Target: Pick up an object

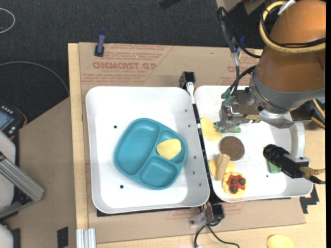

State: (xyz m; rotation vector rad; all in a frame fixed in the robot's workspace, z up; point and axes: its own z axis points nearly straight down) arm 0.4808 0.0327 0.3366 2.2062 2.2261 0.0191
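Note:
My gripper (226, 124) hangs low over the left part of the right bin (289, 190), under the grey and orange arm. Its tip is just right of a flat pale yellow piece (208, 129) lying against the bin's left wall. A round brown patty (231, 147) sits just in front of the gripper. Further forward lie a tan wedge (221, 164) and a small yellow tart with red berries (234, 183). Nothing shows between the fingers.
The left bin (103, 107) holds a teal divided plate (138, 154) with a yellow lump (168, 148) in its right compartment. A green scrap (272, 167) peeks out near the right bin's right side. A blue clip (100, 43) lies on the cardboard behind.

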